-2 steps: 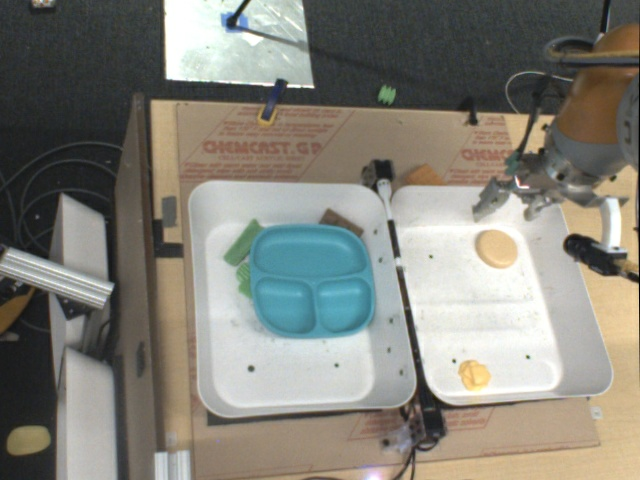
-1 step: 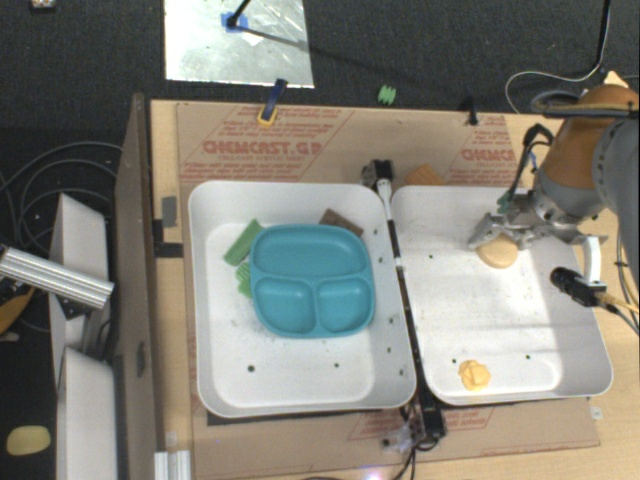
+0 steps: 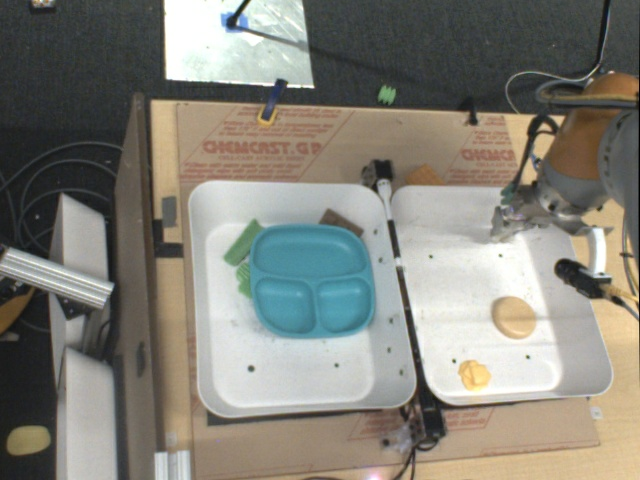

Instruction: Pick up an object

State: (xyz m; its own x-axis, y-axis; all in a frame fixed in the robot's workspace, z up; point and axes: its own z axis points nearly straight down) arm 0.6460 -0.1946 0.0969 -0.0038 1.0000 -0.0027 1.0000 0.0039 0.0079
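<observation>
One fixed camera here, set high above the bench (image 3: 300, 133) and looking down at a slant, so the far edge sits toward the top of frame. It stands well back: both white bins, the left bin (image 3: 215, 368) and the right bin (image 3: 580, 363), fit whole, side by side, with dark floor around. The grey arm (image 3: 590, 158) enters from the right edge.
</observation>
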